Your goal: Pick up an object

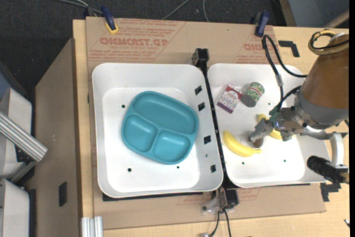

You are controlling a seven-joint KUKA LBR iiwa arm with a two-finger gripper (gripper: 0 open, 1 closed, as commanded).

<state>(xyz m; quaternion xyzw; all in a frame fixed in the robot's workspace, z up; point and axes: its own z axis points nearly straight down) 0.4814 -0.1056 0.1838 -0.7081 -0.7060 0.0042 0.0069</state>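
Observation:
In the right bin (277,166) a yellow banana (237,145) lies near the left wall. A small purple and white packet (228,98) and a green can (253,93) on its side rest toward the back. My gripper (258,137) hangs low over the bin's middle, its tip just beside the banana's right end. A second yellow object (275,132) peeks out from under the gripper and is mostly hidden by it. Nothing can be made out held in the gripper.
The left bin (105,136) holds a teal divided plate (159,126). A black divider with clips (206,114) runs between the bins. Black cables (277,72) trail from the back of the bench to the wrist.

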